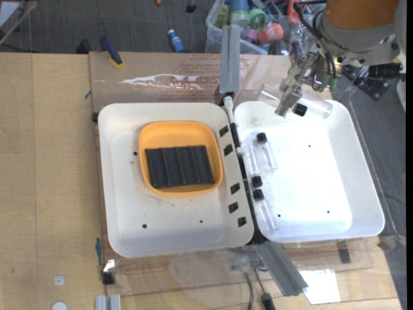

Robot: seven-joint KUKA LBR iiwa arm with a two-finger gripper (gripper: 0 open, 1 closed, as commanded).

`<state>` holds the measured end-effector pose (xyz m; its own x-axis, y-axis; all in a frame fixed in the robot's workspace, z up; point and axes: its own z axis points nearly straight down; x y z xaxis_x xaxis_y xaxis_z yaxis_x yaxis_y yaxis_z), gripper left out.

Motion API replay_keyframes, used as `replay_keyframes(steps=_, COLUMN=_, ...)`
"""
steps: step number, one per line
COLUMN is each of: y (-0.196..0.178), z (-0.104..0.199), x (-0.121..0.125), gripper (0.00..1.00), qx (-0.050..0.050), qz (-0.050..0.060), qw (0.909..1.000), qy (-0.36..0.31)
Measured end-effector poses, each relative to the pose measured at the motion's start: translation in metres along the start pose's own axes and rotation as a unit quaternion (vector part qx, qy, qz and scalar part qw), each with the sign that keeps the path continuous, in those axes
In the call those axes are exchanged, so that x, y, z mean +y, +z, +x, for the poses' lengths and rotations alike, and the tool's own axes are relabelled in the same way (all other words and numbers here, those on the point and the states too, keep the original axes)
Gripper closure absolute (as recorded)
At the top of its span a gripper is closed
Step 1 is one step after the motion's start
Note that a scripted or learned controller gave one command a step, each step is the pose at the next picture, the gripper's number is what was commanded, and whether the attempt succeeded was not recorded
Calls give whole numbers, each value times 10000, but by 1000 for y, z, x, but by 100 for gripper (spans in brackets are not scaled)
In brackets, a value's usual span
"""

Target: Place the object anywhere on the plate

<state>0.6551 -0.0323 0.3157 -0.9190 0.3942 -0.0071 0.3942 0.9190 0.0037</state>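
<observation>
- Nearest the lens, the arm [361, 5] slants down from the upper right, wrist tilted toward the right bin's [368, 173] far edge.
- Its gripper [286, 105] hangs there; whether it is apart or together I cannot tell.
- Just right of it, possibly touching, lies 1 clear tube [313, 108], probably the object, long axis across the view.
- The plate [181, 131] sits well left in the left bin [122, 192], bearing 1 dark ridged block [179, 166].

Even, bright overhead light; the two shallow white plastic bins [310, 173] look nearly washed out, shadows are soft, and the far clutter is slightly blurred.
</observation>
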Motion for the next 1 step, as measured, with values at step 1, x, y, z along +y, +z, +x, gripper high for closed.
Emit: replay_keyframes(steps=1, y=-16, z=-12, x=-27, gripper=100, qx=-2, qz=1, qw=9998, qy=-207)
